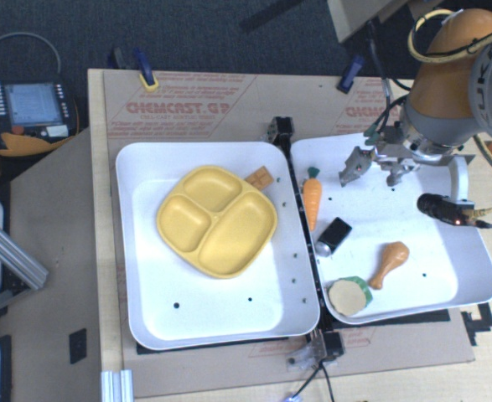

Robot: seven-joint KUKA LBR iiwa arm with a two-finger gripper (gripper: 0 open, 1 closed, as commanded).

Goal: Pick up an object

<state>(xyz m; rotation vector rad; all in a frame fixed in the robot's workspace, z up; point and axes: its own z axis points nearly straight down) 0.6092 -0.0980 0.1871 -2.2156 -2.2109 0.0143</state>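
Cardboard sheeting covers the bench (229,99) before us, printed with faded red lettering, and on it we see two shallow white bins side by side.

Nearest to us, at the front edge of the right bin (472,262), lies a round cream-coloured toy slice with a green rim (348,296). Just behind it and to the right we find a toy chicken drumstick (387,263), lying at a slant with its thick end pointing away. Further back, close to the divide between the bins, rests a small black block (336,234), and behind that a toy carrot (312,199) lies lengthwise along the bin's left wall, its green top pointing to the far side.

The left bin (145,258) carries a yellow divided plate (217,220) with three compartments, and a small brown block (260,177) sits just at its far right edge.

Farthest back in the right bin we see the gripper (380,162) hanging over the bin's far part, well apart from the carrot and the drumstick. Its fingers look spread, with nothing between them. Above it rises the arm's orange band (455,65).
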